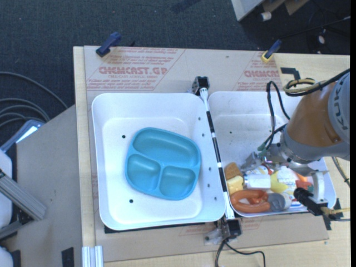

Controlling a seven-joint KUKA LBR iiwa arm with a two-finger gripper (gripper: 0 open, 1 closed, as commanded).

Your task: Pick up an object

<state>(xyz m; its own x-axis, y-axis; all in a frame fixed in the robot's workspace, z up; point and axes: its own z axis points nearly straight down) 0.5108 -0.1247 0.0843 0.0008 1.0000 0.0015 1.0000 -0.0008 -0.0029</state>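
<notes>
While the arm [320, 121] reaches in from the right and hangs low over the right bin [239, 107], nothing looks lifted yet, so I'd judge the pick not done: the objects all lie heaped in the near corner of that bin. There's a yellowish block [234, 178] near the divider, a white bottle-like piece [261, 179] beside it, an orange-red ring-shaped thing [250, 199] nearest the front, and a grey round lump [277, 202] just right of it. The gripper [267, 159] sits just above this pile, at its far edge, but from where I stand its tips are lost among the clutter and I cannot tell how it is set or whether anything is caught. What's left, I'd say, is to close on one piece and raise it clear. Over in the left bin [105, 149] lies a blue divided plate [162, 163], alone. Both bins rest on a brown board [139, 71] with red lettering, clamped at its far edge, with dark carpet [55, 15] beyond and cables [22, 102] trailing at the left.
</notes>
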